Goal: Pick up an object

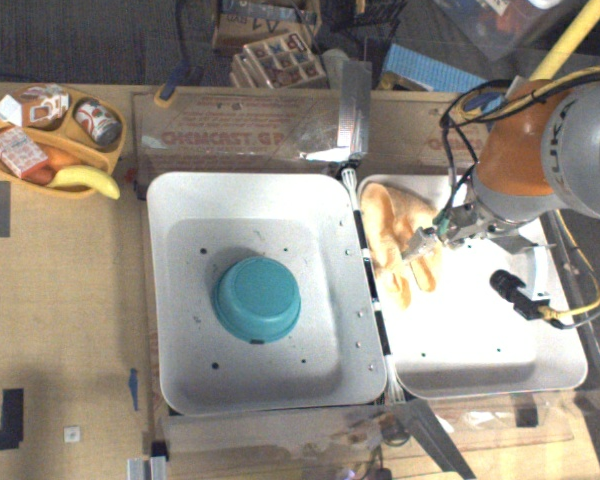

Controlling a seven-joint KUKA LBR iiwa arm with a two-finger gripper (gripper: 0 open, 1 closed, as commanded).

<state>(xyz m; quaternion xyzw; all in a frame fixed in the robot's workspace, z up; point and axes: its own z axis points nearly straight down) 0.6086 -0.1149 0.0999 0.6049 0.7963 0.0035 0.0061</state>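
From above, the left bin [180, 218] holds a teal bowl [258, 298], upside down near its middle. The right bin [500, 368] holds a pale orange glove [395, 230] lying against its upper left corner. The gripper [427, 238] (at the end of the grey arm [570, 158]) sits over the glove's fingers; open or closed, I cannot tell. A banana [88, 179] lies far left.

Faint reddish lettering on the cardboard strip [242, 138] behind the bins is too blurred to read
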